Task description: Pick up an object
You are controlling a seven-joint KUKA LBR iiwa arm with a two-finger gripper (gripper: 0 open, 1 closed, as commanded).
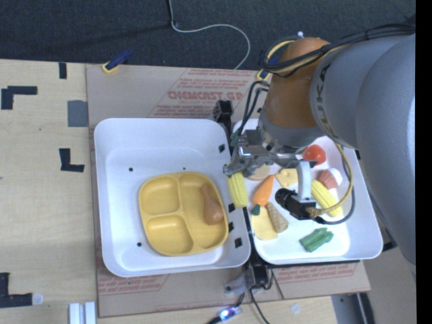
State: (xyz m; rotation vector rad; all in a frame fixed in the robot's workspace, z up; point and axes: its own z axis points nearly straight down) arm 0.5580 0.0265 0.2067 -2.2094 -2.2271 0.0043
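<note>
The step in hand is judged to be the approach, with no grasp confirmed. The claw (244,159) is seen right of centre in the frame, low over the wall shared by the two bins. Whether it is apart or together cannot be told, and nothing is seen to be held.

The likeliest target is taken to be the corn cob (237,188), which lies just below the claw, at the left edge of the right bin (356,238) against the dividing wall. For the next move, the claw would have to be lined up across the cob's narrow width and lowered. The wall so close beside it is judged to be a hindrance.

Two bins are counted on the worktop (40,201). In the left bin (121,154), one yellow plate (165,225) of three compartments is found, with one sausage (212,204) in its right-hand compartment. In the right bin, two corn cobs are counted, the second cob (325,195) lying further right. One carrot (263,189), one red piece (314,155) and one green piece (315,238) are also seen there. A few pale pieces are left uncounted.
</note>
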